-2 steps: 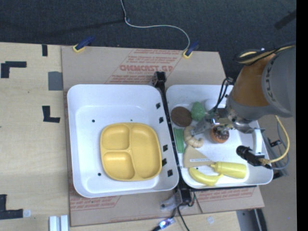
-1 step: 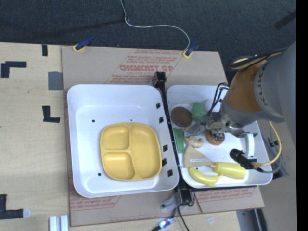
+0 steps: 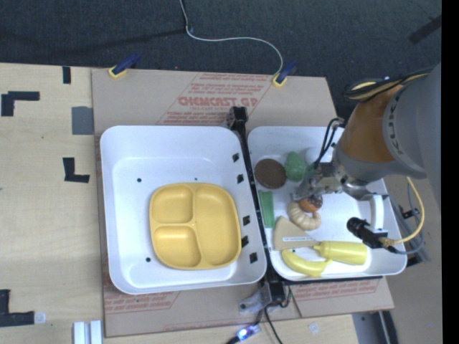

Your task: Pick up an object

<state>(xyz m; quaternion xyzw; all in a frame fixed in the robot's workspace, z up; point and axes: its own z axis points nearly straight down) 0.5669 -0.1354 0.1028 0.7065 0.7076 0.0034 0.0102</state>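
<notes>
The gripper point(image 3: 313, 194) hangs low in the right bin point(image 3: 387, 265), just over a tan ring point(image 3: 304, 216) with something orange at its top; whether the fingers are wide or closed I cannot tell (the wrist hides them). Around it lie a brown disc point(image 3: 270, 173), green lump point(image 3: 295, 165) and banana point(image 3: 307, 265), while the left bin point(image 3: 122, 163) holds a yellow plate point(image 3: 194, 225).

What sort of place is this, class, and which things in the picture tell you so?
Probably a robotics lab bench set up for grasping trials: a grey robot arm with an orange band reaches over two shallow white plastic bins, one of them holding toy food such as a yellow plastic banana.
</notes>
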